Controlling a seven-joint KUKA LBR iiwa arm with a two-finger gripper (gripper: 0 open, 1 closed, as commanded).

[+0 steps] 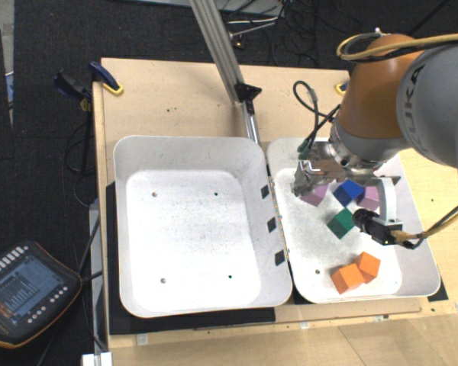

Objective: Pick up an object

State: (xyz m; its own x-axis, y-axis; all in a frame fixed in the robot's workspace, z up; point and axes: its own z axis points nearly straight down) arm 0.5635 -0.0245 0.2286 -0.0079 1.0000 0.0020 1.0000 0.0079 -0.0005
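Blue block (349,192), green block (340,223), orange blocks (356,272), right bin (305,280)

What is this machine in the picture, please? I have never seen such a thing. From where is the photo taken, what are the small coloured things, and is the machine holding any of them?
This is a robot arm, grey with an orange band, reaching in from the right. At its end is a gripper, a two-finger hand for picking things up. The single camera is fixed above the bench and looks down at a slant.

On the wooden bench lie two shallow white bins side by side. The left bin has only small dark specks. The right bin holds small blocks: two orange blocks touching each other near the front, a green block, a blue block and two purple blocks.

The gripper is low over the right bin, right at one purple block. I cannot tell from this angle whether it grips anything.
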